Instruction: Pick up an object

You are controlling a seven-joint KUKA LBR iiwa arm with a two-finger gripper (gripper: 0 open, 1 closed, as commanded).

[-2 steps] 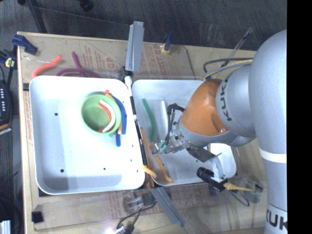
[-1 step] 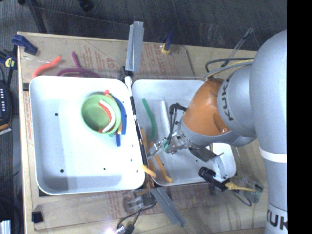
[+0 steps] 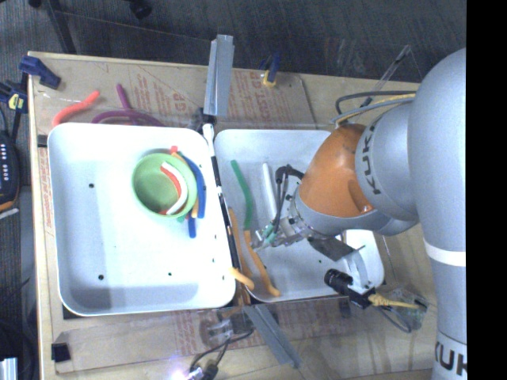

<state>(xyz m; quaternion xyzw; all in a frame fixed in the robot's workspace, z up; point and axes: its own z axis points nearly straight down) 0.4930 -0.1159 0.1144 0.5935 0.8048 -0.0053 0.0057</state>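
We see the arm (image 3: 432,157) reach in from the right and bend down over the right bin (image 3: 261,142), its orange band (image 3: 337,182) hanging above the middle of that bin. The gripper (image 3: 273,232) sits low in the bin's left half, near the floor. We cannot tell whether it is open or closed, because the tip is small and crowded with metal parts. A small blue-green bit shows right at the tip, too small for us to name.

The things it could pick lie close around it. A green stick (image 3: 242,190) lies lengthwise near the bin's left wall, just up and left of the gripper. A silver tube (image 3: 268,187) lies beside the stick, nearly parallel to it, with its lower end close to the gripper. Tan strips (image 3: 264,277) lie along the lower left corner of the same bin, one leaning against the wall shared with the other bin. We cannot see any of these things held.

The left bin (image 3: 67,212) holds a green bowl (image 3: 157,187) in its upper right part. A red and white curved piece (image 3: 173,171) rests in the bowl (a yellow sliver shows at the rim too), and a blue stick (image 3: 199,200) lies against the bowl's right side.

On the bench (image 3: 158,70) behind the left bin lie an orange piece (image 3: 75,108) and a purple cord (image 3: 127,117), both outside the bins. A grey bar (image 3: 219,74) stands at the gap between the two bins.
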